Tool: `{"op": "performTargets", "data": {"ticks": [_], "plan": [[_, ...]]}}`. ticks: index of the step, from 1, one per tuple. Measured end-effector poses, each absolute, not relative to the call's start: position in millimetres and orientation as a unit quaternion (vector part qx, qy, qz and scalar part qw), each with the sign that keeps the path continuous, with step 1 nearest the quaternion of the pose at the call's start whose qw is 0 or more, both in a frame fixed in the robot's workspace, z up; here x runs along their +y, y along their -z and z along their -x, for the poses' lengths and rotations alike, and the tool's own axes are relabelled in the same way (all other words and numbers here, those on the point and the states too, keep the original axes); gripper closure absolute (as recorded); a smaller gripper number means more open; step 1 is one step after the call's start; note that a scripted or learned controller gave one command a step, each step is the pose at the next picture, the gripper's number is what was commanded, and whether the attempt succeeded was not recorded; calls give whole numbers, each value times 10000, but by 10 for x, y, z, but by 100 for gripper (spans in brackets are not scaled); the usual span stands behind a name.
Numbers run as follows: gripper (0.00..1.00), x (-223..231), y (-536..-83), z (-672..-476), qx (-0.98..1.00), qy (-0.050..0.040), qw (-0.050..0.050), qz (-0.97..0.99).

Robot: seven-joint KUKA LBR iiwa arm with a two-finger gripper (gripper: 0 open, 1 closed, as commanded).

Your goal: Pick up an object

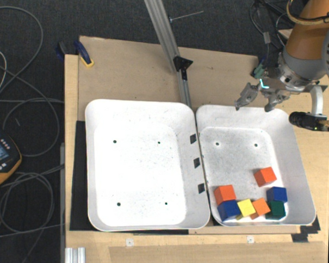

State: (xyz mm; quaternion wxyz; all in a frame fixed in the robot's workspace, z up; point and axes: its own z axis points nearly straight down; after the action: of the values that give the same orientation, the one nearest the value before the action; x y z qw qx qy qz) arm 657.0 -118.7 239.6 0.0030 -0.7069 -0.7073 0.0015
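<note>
The right bin [294, 155] holds several small blocks near its front: an orange block [265, 175] apart from the rest, another orange block [224, 193], a blue block [229, 209], a yellow block [246, 207], a small orange block [261, 206], a blue block [277, 193] and a green block [277, 210]. My gripper [255, 103] hangs above the far rim of the right bin, well behind the blocks. Its two fingers are spread apart with nothing between them.
The left bin [100, 114] lies beside the right one, with black clips along the shared edge. A grey metal pole [168, 41] slants down to the bench behind the bins. Cables and a handheld device [0, 154] lie on the floor at the left.
</note>
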Motion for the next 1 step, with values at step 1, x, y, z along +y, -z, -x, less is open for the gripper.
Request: {"op": "performTargets", "data": {"ticks": [1], "plan": [[0, -1188, -2427, -6578, -7078, -5, 8, 7064]]}}
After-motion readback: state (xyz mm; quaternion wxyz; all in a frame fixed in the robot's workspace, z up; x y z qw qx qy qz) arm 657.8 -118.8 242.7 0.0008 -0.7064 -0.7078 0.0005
